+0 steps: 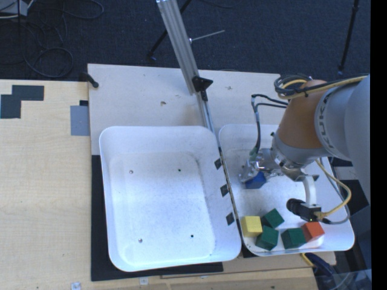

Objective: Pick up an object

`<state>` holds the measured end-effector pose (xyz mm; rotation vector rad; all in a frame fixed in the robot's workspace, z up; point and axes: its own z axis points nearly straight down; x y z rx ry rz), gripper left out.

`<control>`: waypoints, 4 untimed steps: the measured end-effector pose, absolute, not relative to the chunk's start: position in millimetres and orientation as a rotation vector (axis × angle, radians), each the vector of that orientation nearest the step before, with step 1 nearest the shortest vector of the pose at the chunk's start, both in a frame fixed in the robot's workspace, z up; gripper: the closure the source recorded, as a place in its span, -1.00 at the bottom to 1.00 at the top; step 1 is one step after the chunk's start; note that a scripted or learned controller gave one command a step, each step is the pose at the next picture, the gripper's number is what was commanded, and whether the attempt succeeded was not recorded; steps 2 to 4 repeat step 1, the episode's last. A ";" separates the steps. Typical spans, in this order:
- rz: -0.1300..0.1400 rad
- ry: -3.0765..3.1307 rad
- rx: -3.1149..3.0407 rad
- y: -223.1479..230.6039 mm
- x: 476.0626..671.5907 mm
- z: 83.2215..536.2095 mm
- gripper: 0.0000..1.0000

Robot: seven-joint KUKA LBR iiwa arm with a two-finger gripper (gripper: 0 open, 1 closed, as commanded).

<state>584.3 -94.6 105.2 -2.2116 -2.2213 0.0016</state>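
Pincer (257, 173) low in the right bin (338, 237), at a blue block (255, 180) seemingly between its fingers, grasp unconfirmed; the step in hand is gripping, next a straight lift.

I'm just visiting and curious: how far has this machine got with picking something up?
Done: the arm has reached into the right bin, its tool low beside a blue block. In hand: nothing I can confirm; the grip is hidden. Left: lifting a block. The yellow block, three green ones and an orange block lie untouched.
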 end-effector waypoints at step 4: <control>-0.012 -2.232 -2.214 -9.2 634.8 195.1 1.00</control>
